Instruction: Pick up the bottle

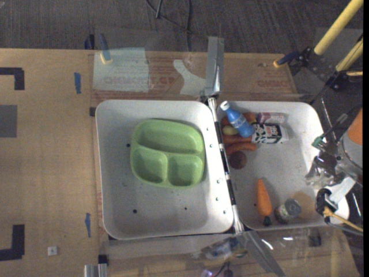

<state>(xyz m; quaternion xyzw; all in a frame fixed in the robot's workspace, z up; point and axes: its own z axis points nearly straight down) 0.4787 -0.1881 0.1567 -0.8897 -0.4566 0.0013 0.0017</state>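
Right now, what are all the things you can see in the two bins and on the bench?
bins: 2, white, side by side on the bench
plate: 1, green, three compartments, in the left bin
bottle: 1, blue with white cap, lying at the right bin's upper left
carton: 1, white with black cow patches, beside the bottle
carrot: 1, orange, lower middle of the right bin
dark round fruit: 1, below the bottle
arm: 1, grey, at the right bin's right edge
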